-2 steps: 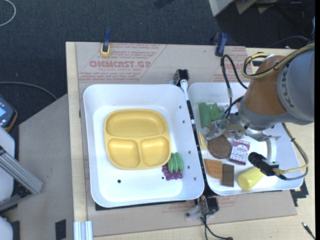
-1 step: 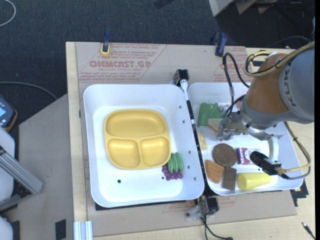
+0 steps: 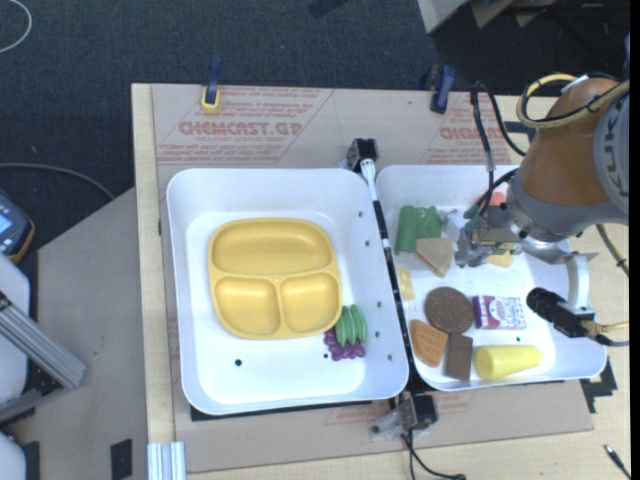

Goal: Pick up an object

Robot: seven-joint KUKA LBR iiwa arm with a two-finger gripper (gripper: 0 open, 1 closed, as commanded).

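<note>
The right bin [image 3: 440, 181] holds several toy foods: a green block [image 3: 415, 225], a tan wedge [image 3: 434, 255], a brown round cookie [image 3: 449, 308], an orange cracker [image 3: 429, 341], a brown bar [image 3: 459, 355], a yellow cylinder [image 3: 508, 360] and a purple-and-white carton [image 3: 499, 313]. My gripper [image 3: 478, 245] hangs low over the upper middle of this bin, just right of the tan wedge and above the cookie. The arm's grey and orange wrist [image 3: 565, 173] covers the bin's upper right part.
The left bin [image 3: 190, 268] holds a yellow three-part tray [image 3: 272, 275] and a bunch of purple grapes with green leaves [image 3: 348, 332] at its lower right. A black divider strip [image 3: 385, 258] runs between the bins. Cables trail across the right side.
</note>
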